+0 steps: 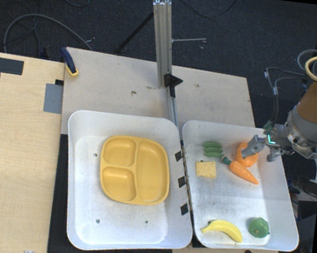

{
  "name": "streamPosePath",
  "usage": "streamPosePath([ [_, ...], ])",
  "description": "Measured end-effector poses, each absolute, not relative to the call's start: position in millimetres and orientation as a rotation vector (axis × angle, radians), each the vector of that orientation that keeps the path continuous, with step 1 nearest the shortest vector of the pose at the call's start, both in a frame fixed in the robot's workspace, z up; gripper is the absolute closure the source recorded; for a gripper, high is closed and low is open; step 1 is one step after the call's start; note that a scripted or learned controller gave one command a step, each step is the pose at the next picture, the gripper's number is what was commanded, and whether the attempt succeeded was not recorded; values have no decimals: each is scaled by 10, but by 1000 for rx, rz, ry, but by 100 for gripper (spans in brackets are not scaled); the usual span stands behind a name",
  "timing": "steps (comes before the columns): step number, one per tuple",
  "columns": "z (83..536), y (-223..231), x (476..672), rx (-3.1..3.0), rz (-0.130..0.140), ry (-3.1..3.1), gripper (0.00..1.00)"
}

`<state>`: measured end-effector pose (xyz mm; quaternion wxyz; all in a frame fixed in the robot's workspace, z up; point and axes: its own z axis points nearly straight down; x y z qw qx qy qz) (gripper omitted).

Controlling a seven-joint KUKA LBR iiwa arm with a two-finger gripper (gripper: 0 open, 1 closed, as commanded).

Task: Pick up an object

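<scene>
Gripper hangs right over the orange fruit at right bin's far end, can't tell its opening or if it grips anything; to do it well, center on fruit w/ carrot touching its near side, green veg left.

Arm from right, claw low.

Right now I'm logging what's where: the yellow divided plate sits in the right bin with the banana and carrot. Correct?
Not quite. The camera view shows the yellow divided plate in the left bin, by itself. The banana and carrot do lie in the right bin.
</scene>
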<state>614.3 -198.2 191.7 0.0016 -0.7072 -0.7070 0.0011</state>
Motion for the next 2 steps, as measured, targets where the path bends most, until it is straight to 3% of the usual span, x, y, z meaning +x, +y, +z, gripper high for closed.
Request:
streamPosePath([
  [1,1931,-1983,6152,-2221,1,-2221,0],
  [2,1490,-1955,6094,-2218,5,-2219,0],
])
